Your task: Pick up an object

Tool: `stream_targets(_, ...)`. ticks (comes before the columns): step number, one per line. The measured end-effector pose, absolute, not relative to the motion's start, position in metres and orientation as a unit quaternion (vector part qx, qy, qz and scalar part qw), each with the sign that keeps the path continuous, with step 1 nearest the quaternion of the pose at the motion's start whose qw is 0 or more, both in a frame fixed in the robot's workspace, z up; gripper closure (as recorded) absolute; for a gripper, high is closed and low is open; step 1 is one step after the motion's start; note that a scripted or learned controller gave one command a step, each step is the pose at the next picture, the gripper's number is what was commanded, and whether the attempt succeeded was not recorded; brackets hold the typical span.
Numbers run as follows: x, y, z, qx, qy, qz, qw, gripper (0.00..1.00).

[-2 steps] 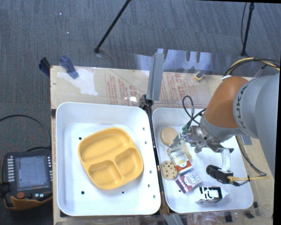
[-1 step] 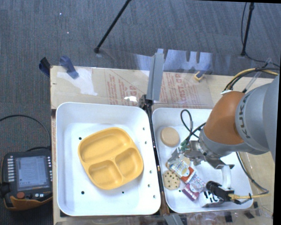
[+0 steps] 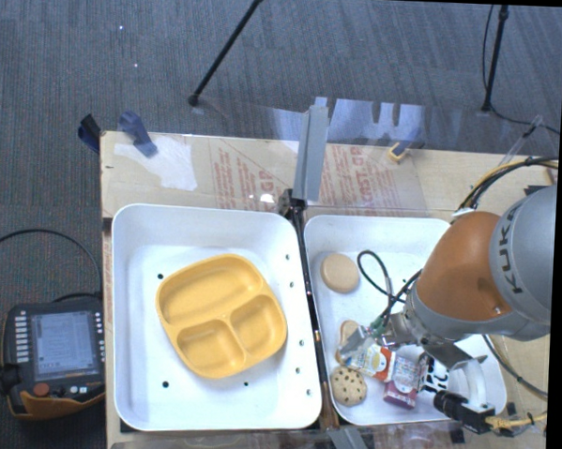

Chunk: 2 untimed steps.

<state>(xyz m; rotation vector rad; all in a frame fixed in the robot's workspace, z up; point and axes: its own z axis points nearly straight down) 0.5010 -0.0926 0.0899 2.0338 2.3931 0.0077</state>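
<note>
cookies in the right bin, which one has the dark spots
The chocolate-chip cookie at the near left corner of the right bin, beside the red pouch. The plain tan cookie farther back is smooth and unspotted.

Snack items (image 3: 379, 360) in right bin (image 3: 356, 234)

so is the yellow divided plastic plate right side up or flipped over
Right side up: the yellow divided plastic plate lies flat in the left white bin, its three compartments open to the camera.

the arm (image 3: 485, 276) hides part of the right bin (image 3: 375, 228) and is cut off at the right edge.
</note>
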Motion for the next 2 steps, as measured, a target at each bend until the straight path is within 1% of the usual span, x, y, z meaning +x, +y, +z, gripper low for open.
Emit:
stream_targets(1,0.5014,-0.0928,0.099,0.649,0.761,0.002,0.0,1.0)
stream_targets(2,0.5012,-0.0931,0.0989,0.649,0.761,0.0017,0.0,0.0)
